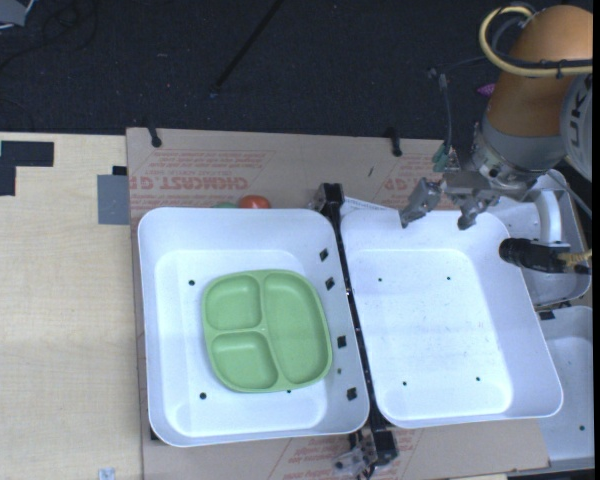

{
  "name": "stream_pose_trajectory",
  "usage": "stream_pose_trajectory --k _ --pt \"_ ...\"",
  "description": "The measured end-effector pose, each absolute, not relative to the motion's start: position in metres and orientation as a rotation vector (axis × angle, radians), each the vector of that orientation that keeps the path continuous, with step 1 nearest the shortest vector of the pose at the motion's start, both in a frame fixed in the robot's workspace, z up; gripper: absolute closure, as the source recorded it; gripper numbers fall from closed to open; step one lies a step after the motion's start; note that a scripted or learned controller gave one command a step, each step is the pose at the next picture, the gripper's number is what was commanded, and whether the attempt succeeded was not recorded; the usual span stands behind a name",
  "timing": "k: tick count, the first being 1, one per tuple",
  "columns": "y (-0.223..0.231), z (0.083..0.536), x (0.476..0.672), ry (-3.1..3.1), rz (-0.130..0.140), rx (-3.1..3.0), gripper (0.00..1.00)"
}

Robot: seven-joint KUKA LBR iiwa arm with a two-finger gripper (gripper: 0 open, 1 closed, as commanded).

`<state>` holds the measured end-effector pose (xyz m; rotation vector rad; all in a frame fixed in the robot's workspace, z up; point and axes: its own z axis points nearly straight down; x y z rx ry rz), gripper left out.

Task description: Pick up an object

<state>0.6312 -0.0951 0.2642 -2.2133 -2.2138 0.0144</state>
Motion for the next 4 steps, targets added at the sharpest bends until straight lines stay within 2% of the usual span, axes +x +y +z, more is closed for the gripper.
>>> stream_pose_trajectory --k 1,2,3,4 --pt "-0.095 0.272 0.633 -2.222 0.003 -2.218 0.0" --pt "-0.088 0.209 0.627 -2.218 0.009 -2.215 0.0" --pt "-0.092 0.164 0.63 -2.217 0.007 -2.217 0.0" --pt "-0.096 0.109 0.619 -2.217 0.008 -2.217 0.0"
